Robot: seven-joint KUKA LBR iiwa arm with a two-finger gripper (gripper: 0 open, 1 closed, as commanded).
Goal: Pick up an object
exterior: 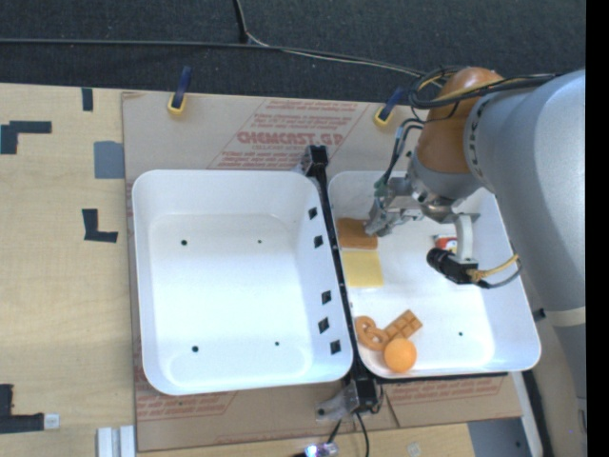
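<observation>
- The pincer [381, 219] hangs low in the right bin [495, 341], near that bin's far left corner, its tip just above the right end of a brown block [354, 233]; whether its fingers are open or closed cannot be told from this angle, and nothing is seen held between them.
- The brown block lies against the divider [328, 255] between the two bins, with a pale yellow square [363, 268] touching its near edge.
- The grey arm [533, 160], with its orange band [457, 112] above the wrist, reaches in from the right over the right bin's far half; a black cable [461, 269] loops below the wrist.
- Toward the right bin's near edge, well apart from the pincer, sit an orange ball [401, 354] and, touching it on the far side, an orange bracket with holes [385, 327].
- The left bin [162, 217] stands beside the right one, sharing the black-clipped divider.
- Both bins rest on a brown board with red lettering [276, 131], clamped at its far edge by two yellow clamps [177, 103], on the pale tabletop [57, 284].
</observation>
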